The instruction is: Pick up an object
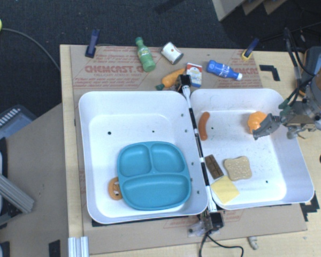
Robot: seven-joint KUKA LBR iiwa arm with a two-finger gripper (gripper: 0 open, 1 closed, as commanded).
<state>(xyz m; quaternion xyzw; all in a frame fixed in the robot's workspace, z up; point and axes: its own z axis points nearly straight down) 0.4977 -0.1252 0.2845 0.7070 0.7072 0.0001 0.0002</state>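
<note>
The grey KUKA arm [314,84] reaches in from the right edge of the camera view, its upper links blurred and partly cut off by the frame; dark cables run down along it toward the wrist; the wrist block sits low, roughly level, pointing leftward; the two-finger grey metal gripper [263,127] extends from it to the left, tilted slightly downward; whether its tips are spread or closed cannot be made out at this angle.

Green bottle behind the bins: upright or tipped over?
Tipped over. The green bottle lies flat on the board, cap pointing away from the bins.
</note>
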